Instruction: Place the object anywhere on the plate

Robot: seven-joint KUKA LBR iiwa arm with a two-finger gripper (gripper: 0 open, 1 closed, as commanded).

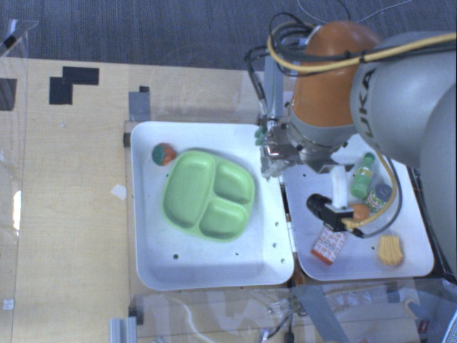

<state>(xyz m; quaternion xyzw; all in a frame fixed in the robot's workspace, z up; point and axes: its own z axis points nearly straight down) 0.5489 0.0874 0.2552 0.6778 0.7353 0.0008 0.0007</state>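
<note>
From the camera view, the table (78, 191) carries two white bins. The left bin (146, 263) holds one green plate (208, 194) with three compartments and one small red-and-green object (164, 153) lying just beside the plate, in the bin's far left corner. The right bin (414, 266) holds one green bottle (363, 175), one red-and-white box (328, 246), one yellow item (390, 249) and one small orange piece (360, 211). The gripper (271, 154) hangs over the seam between the bins; whether its jaws are spread cannot be told.
</note>
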